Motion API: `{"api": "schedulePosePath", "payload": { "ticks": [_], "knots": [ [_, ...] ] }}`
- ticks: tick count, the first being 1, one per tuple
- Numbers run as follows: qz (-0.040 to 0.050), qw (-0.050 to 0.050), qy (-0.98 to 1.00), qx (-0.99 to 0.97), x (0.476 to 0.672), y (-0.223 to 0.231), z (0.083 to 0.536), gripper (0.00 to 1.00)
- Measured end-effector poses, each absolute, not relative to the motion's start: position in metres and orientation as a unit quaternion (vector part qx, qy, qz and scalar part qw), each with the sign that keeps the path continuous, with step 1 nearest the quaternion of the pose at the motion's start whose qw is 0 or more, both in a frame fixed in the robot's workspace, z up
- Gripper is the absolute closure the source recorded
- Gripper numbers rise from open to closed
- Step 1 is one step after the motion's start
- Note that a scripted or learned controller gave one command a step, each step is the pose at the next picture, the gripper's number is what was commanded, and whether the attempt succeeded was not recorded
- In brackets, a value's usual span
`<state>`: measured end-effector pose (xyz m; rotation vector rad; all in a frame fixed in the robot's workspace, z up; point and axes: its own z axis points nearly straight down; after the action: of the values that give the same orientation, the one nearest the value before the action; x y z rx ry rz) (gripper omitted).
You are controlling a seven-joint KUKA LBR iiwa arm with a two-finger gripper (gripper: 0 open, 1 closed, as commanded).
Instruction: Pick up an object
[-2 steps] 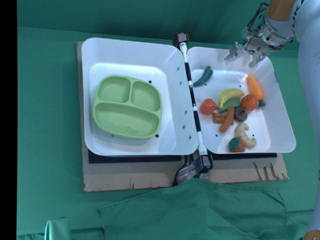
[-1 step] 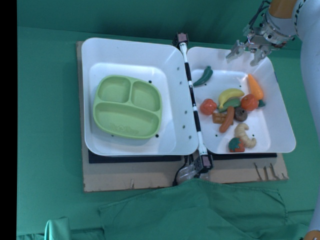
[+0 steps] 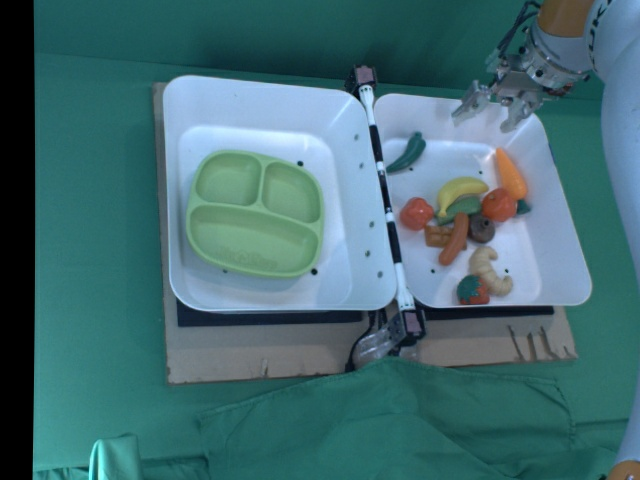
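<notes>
Above the right bin's [image 3: 560,268] far rim, my end effector [image 3: 492,108] hangs open and empty, fingers spread. Toy food clusters mid-bin, toward the camera from it. Nearest is the carrot [image 3: 511,173], just below the fingers, its long axis running near to far, slightly slanted.

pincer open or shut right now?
Open: the pincer hangs above the right bin's far edge, fingers spread apart with nothing between them.
</notes>
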<state>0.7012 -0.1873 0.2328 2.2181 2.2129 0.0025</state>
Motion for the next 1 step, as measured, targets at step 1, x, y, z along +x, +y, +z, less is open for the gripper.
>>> {"api": "schedulePosePath", "payload": {
  "ticks": [1],
  "knots": [
    [0.0009, 0.004, 0.706, 0.708, 0.7012, -0.1874, 0.2388, 0.0]
  ]
}}
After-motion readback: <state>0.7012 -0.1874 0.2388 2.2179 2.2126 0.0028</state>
